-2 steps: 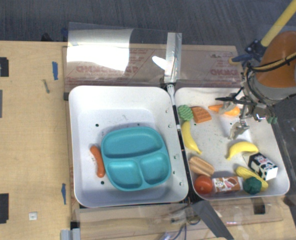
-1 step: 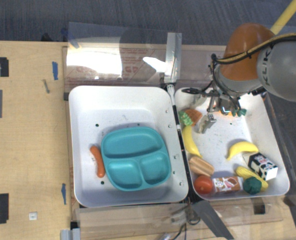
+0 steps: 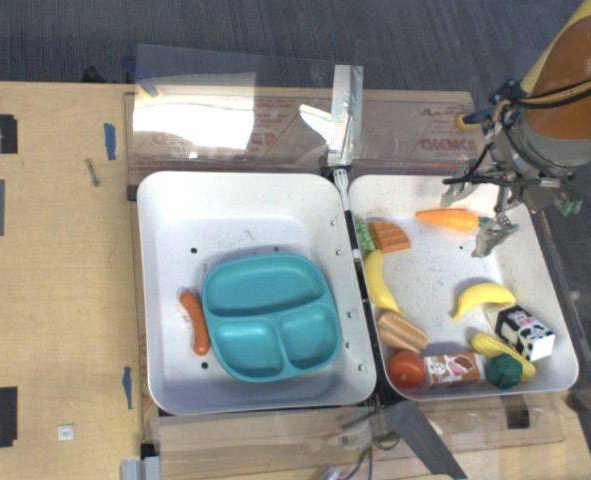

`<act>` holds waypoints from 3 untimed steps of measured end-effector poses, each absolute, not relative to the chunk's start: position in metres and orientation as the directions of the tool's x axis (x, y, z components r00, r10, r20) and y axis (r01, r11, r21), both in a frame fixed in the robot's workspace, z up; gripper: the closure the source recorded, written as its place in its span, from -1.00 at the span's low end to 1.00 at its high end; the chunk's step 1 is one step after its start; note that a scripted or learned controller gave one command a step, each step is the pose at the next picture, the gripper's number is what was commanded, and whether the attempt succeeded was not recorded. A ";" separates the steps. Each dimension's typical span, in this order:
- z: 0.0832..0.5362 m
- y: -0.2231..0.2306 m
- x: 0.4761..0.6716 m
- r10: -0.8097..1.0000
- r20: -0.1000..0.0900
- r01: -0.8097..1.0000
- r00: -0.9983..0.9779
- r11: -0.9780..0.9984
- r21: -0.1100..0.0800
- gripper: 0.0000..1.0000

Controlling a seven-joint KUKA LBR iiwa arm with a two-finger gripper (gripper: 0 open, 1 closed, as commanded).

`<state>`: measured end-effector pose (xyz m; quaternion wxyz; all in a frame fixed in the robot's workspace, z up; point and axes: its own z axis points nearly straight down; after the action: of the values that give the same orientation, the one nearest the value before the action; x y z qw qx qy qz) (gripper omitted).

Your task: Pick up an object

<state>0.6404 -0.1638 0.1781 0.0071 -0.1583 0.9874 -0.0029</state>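
Two white bins lie before us. Nearest in the right bin (image 3: 560,363) we see a tomato (image 3: 406,369), a small bottle (image 3: 452,368), a green ball (image 3: 505,370), corn (image 3: 495,347) and a black-and-white cube (image 3: 526,332). Beyond them lie a hot dog (image 3: 401,332), two bananas (image 3: 379,282) (image 3: 482,298), then a carrot (image 3: 448,220) just beside the gripper (image 3: 495,230). We cannot tell the gripper's state. The left bin (image 3: 165,208) holds a teal divided tray (image 3: 271,315) with a sausage (image 3: 195,322) beside it.

Teal tray (image 3: 270,315), orange carrot (image 3: 447,220), yellow banana (image 3: 482,298)
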 end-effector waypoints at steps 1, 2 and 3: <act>0.090 -0.164 0.571 -0.396 -0.008 -0.396 -0.918 0.918 -0.004 -1.00; 0.093 -0.209 0.648 -0.373 0.006 -0.373 -0.928 0.928 0.012 -1.00; 0.088 -0.222 0.603 -0.469 -0.007 -0.469 -0.883 0.883 -0.003 -1.00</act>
<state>0.6032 -0.2225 0.0882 0.0040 -0.2416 0.9704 -0.0007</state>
